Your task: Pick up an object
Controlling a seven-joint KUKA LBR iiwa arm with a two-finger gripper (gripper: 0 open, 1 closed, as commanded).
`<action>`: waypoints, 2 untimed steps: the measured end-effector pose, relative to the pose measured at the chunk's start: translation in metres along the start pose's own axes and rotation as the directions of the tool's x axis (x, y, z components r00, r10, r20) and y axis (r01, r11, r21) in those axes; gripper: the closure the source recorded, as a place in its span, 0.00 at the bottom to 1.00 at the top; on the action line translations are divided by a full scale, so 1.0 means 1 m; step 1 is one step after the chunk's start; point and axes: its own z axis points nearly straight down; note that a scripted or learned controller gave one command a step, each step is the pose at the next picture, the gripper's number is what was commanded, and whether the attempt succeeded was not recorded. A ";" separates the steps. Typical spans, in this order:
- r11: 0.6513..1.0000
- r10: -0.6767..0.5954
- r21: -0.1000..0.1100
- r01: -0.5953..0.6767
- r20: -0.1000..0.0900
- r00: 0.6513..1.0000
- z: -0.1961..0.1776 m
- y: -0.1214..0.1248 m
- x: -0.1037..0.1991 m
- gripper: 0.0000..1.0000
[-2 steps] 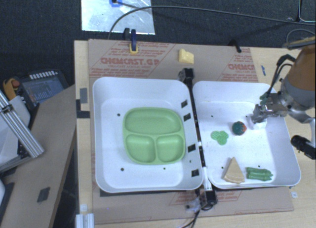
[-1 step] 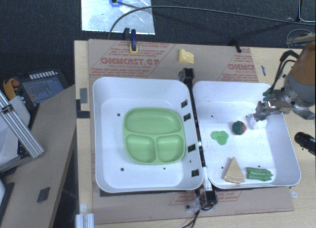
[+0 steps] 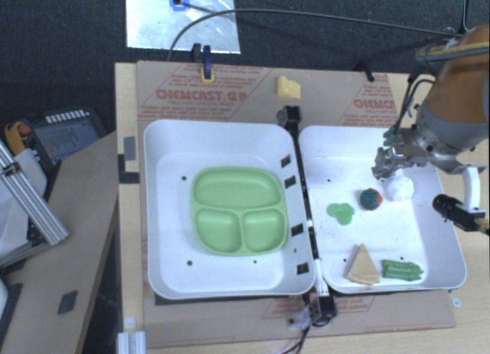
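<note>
From where the camera looks down, the gripper (image 3: 392, 162) hangs over the upper right of the right bin (image 3: 444, 268), right above a small white lump (image 3: 400, 187) that it seems to be going for; whether that lump is touched I cannot tell, and how far the gripper is open I cannot tell either (the wrist and cabling blur together there). Just left of the white lump lies a dark green and red ball (image 3: 370, 199), and left again a flat green leafy piece (image 3: 341, 212); lower in the bin sit a tan wedge (image 3: 362, 265) and, just beside it to the right, a green ridged piece (image 3: 401, 270). These all look like small toy foods, probably light and fairly stiff; the white lump looks rounded and perhaps slippery, so I would take it across its narrowest width. The left bin (image 3: 164, 191) carries a green divided tray (image 3: 236, 210). On the brown board behind the bins red lettering reads something like "CHEMCAST GP" (image 3: 200, 93), and a yellow block (image 3: 289, 87) rests near it.
</note>
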 end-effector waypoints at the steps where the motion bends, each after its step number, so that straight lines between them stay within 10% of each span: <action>1: 1.000 -0.001 0.000 0.001 0.000 1.000 0.010 0.020 0.053 1.00; 2: 1.000 -0.001 0.001 0.001 0.000 1.000 0.001 0.027 0.105 1.00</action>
